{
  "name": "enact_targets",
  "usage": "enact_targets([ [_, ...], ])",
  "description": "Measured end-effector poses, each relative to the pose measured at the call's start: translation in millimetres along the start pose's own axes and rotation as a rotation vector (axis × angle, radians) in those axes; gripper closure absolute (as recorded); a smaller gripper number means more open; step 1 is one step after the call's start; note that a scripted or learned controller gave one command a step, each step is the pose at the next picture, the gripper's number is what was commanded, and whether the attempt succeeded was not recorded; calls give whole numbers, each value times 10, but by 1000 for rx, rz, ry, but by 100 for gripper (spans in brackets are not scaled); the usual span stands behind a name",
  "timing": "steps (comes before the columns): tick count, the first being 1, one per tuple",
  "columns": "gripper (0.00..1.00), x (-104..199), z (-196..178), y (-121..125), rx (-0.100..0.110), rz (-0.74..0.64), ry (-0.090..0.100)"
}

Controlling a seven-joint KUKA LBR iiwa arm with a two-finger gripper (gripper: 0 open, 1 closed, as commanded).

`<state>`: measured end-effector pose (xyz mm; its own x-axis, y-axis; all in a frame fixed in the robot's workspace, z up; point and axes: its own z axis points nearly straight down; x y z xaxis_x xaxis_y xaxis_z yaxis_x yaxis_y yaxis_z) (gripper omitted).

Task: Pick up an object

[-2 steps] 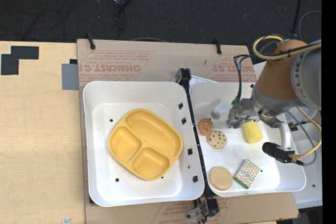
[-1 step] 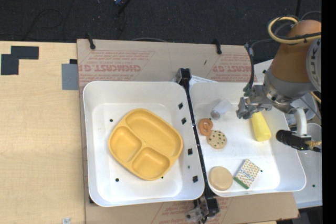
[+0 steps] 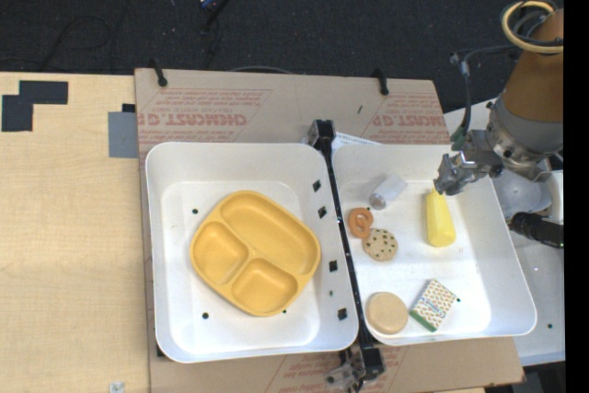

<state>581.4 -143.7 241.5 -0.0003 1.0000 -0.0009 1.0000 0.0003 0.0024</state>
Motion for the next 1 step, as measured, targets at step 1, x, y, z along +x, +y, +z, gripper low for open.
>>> enact_targets([
  [1,100,-7,-274,3,2,-1,1],
])
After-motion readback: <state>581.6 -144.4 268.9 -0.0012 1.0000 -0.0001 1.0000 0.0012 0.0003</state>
